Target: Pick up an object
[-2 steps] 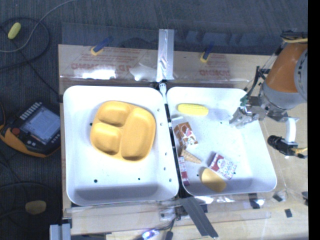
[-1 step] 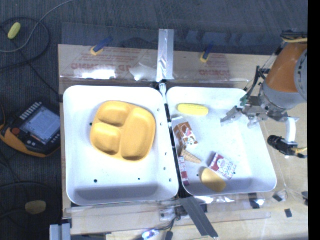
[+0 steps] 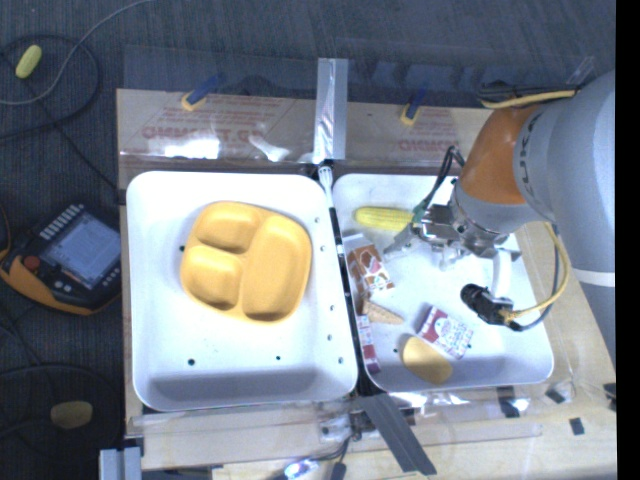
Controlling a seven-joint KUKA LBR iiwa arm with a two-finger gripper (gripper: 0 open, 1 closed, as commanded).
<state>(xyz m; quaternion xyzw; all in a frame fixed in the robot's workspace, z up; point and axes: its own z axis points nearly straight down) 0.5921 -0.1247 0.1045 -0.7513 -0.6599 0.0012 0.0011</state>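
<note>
Two white bins side by side on bench. Left bin (image 3: 160, 368): one yellow divided tray (image 3: 245, 260), three compartments, lying near centre, tilted slightly.

Right bin (image 3: 535, 363): corn cob (image 3: 383, 218) at upper left, lying crosswise, its right end meeting the gripper area. Brown snack packet (image 3: 367, 270) along the left wall, print unreadable. Below it a small tan wedge (image 3: 383, 314), identity unclear. Red-and-white carton (image 3: 445, 330) lower centre, tilted. Yellow rounded piece (image 3: 428, 362) just beside the carton, near the front wall; cannot tell what it is.

Arm (image 3: 560, 173) entering from right, orange band above wrist, covering the bin's upper right corner. Gripper (image 3: 438, 236) low over the bin, right of the corn. Fingers masked by wrist body and cabling; open or closed: cannot tell. Nothing seen between them. Black connector with yellow cable (image 3: 488, 304) hanging beside the carton.
</note>
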